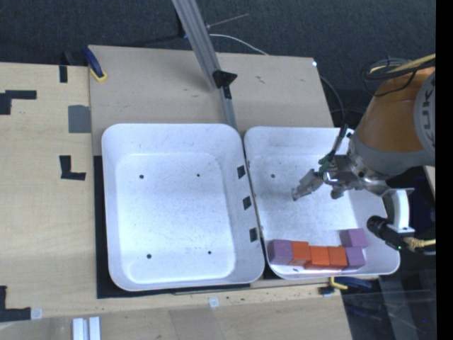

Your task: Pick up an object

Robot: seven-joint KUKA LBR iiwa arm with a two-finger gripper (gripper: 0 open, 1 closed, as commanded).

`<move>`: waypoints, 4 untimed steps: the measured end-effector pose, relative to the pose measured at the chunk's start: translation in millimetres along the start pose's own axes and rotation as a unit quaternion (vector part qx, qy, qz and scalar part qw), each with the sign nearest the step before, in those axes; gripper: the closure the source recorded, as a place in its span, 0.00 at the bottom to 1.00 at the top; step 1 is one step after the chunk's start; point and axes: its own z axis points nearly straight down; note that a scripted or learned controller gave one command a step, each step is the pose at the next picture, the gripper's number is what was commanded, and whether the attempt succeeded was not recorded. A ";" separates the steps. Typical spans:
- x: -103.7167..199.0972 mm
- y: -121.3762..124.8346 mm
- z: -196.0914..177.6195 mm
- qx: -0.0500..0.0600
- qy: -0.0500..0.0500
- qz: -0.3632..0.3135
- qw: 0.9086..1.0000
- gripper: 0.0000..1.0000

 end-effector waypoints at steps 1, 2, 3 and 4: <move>52.4 36.8 24.0 0.000 0.000 -0.003 1.000 0.00; 120.9 68.4 22.5 -0.001 0.001 -0.004 1.000 0.00; 74.7 86.8 22.3 -0.001 -0.001 0.001 1.000 0.00; 133.3 100.9 22.5 0.000 0.001 -0.003 1.000 0.00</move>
